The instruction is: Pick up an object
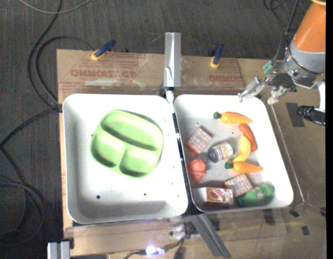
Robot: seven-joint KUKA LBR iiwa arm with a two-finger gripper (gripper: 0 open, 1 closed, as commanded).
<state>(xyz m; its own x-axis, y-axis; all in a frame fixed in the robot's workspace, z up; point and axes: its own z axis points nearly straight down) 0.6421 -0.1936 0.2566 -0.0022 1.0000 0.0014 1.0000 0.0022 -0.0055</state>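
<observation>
A green bottle-like item (256, 194) and a small printed carton (219, 196) are lying along the near wall of the right bin (274, 134), with two carrots (235, 117), a banana (242, 148), a can (222, 152) and a red ball (196, 168) sitting close behind them. The left bin (75, 144) is carrying a green moulded tray (127, 143). The gripper (262, 91) is hovering above the right bin's far right corner, fingers spread wide, holding nothing. Judgement: the approach step is in hand; the next move is calling for travel inward over one item, then a descent.
</observation>
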